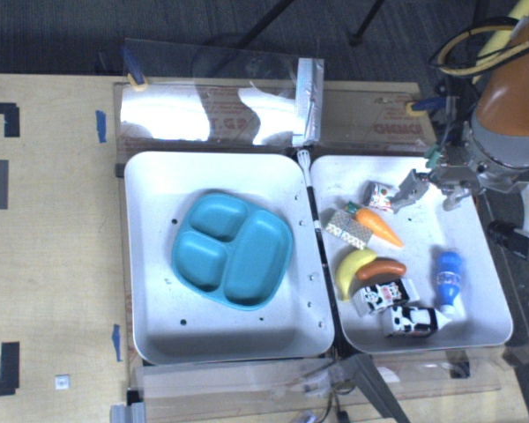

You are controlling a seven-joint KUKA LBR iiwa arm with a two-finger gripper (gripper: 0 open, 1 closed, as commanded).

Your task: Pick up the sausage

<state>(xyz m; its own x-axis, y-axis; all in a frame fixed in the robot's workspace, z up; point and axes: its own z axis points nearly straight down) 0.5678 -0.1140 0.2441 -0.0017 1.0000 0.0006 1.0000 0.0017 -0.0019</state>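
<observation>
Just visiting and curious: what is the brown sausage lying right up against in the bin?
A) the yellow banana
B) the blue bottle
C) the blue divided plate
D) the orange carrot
A: the sausage rests against the banana in the right bin, apart from the other options.

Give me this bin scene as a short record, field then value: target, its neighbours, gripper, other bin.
target: sausage, lying in the right bin
neighbours: banana touching its left side, carrot above it, cow-print boxes below
gripper: gripper over the right bin's upper part, open, holding nothing
other bin: left bin holds a blue divided plate
also: blue bottle right of the sausage
</observation>
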